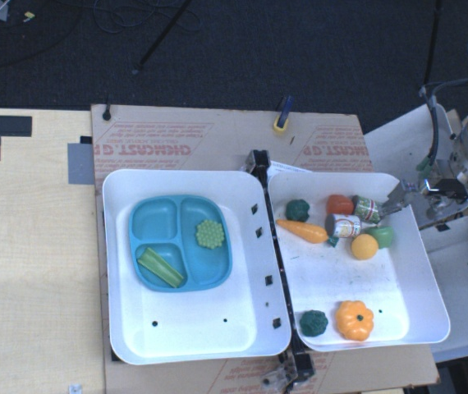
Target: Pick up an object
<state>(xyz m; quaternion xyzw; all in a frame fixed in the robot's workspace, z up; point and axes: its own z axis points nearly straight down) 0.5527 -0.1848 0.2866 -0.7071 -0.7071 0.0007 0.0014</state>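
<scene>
Gripper (pixel 398 197) sits at the right bin's (pixel 419 322) far right edge, reaching in from the right. Whether its jaws are released or clenched cannot be told; nothing is visibly between them. Immediately left of the tip lies a small can (pixel 365 209), with a second can (pixel 346 226) just nearer and further left. A green piece (pixel 383 236) and yellow ball (pixel 364 246) lie just near of the tip. The carrot (pixel 302 231) lies further left, long axis running left-right. In my judgement the closest candidate is the first can, leftward of the tip.
</scene>
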